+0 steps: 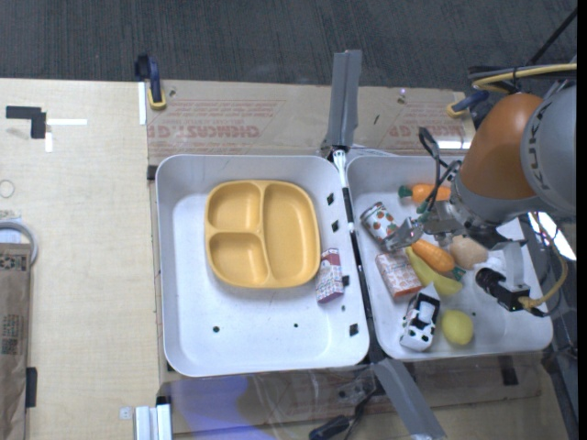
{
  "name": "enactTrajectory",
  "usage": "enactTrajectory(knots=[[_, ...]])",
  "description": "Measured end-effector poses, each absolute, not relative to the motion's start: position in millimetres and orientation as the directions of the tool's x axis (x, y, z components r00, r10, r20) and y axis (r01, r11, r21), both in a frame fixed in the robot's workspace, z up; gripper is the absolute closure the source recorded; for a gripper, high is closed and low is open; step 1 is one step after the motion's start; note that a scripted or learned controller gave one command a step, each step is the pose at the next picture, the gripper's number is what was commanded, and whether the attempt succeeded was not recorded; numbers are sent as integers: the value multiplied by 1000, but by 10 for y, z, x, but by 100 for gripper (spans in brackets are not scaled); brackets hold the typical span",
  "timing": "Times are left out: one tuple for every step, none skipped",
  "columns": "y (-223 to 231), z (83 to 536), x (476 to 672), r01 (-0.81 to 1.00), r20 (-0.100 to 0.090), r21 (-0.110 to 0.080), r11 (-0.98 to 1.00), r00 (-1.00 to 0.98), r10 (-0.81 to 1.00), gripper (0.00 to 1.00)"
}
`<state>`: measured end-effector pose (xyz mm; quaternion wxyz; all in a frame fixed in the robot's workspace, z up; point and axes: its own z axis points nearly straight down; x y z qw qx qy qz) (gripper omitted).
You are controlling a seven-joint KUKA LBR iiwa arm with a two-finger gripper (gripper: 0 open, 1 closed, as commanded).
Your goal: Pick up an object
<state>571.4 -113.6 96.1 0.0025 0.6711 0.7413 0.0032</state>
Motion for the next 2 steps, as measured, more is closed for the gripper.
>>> enactTrajectory(knots=[[-1152, 1029, 5701, 995, 0, 4, 95, -95, 995, 100], [-838, 2552, 5802, 981, -1, -1, 192, -192, 981, 100]])
